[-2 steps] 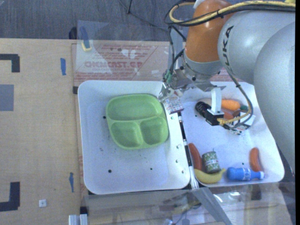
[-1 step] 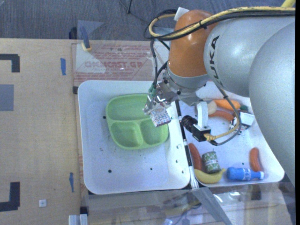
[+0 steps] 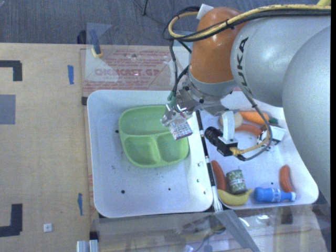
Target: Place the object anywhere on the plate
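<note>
A: Two white bins sit side by side on the worktop (image 3: 42, 156); the left bin (image 3: 144, 193) carries a green plate (image 3: 149, 138) with three compartments.

B: And the tool?

A: The tool (image 3: 177, 121) hangs over the plate's right edge, near the wall between the bins. At its tip is a small object (image 3: 181, 129) with a pale, pinkish printed label, over the plate's right compartment. I cannot tell whether it is gripped or how far the tool is open.

B: Any writing?

A: The arm (image 3: 262, 51) shows part of "KUKA" in dark letters. A clear sheet (image 3: 128, 70) beyond the left bin has faint reddish print, too blurred to read. The object's label is unreadable.

B: The right bin (image 3: 307, 185)?

A: A banana (image 3: 233, 197), a small dark jar (image 3: 236, 180), a blue bottle (image 3: 273, 195), two reddish sausages (image 3: 285, 177) and a carrot (image 3: 254, 117) lie there, well apart from the tool.
</note>
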### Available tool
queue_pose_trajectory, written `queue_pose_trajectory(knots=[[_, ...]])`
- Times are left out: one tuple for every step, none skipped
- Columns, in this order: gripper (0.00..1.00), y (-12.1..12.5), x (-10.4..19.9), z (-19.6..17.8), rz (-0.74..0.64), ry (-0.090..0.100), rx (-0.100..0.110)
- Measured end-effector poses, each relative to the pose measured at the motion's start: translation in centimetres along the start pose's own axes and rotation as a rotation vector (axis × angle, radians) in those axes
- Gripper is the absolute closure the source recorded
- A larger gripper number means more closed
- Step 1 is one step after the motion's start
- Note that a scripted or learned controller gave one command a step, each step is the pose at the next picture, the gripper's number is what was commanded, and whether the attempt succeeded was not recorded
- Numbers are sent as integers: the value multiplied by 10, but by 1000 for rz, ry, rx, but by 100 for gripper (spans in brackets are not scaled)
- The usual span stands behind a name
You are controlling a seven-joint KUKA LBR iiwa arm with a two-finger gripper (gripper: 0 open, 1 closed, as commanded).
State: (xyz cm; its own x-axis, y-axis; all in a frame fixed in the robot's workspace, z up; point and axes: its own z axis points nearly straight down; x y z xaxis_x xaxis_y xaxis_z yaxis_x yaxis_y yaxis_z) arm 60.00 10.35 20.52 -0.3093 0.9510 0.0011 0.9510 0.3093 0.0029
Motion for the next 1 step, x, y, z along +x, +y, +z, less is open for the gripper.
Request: queue_pose_trajectory(knots=[[0, 0, 0, 0, 0, 0, 0]])
